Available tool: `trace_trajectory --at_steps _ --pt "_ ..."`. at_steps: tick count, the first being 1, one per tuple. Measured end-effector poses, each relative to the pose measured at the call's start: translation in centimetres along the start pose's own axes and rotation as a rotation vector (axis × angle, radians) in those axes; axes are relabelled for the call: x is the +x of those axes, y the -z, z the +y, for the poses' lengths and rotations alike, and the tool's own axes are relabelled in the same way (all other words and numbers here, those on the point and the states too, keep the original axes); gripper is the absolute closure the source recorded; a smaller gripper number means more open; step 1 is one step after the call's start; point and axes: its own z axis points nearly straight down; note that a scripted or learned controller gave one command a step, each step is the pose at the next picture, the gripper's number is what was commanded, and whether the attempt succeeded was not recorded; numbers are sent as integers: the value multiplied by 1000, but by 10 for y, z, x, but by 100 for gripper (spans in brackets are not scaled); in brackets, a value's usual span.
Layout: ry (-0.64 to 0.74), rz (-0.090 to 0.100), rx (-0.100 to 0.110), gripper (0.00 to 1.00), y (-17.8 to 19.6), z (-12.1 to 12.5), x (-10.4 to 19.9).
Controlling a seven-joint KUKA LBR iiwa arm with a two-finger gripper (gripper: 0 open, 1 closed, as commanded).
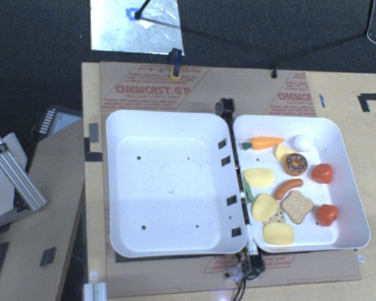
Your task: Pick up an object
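The right bin holds several toy foods. An orange carrot lies at its far left, with a white egg beside it. A brown donut rests on a yellow piece near the middle. Two red tomatoes sit toward the right wall. A sausage, a slice of toast and yellow pieces fill the near left part.
The left bin stands beside the right one, joined by black clips along the shared wall. Both rest on a cardboard sheet. A metal plate lies on the dark floor beyond.
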Motion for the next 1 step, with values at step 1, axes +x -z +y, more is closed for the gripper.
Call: trace_trajectory --at_steps 1 --pt "0 -3 -2 100 -25 67 -32"
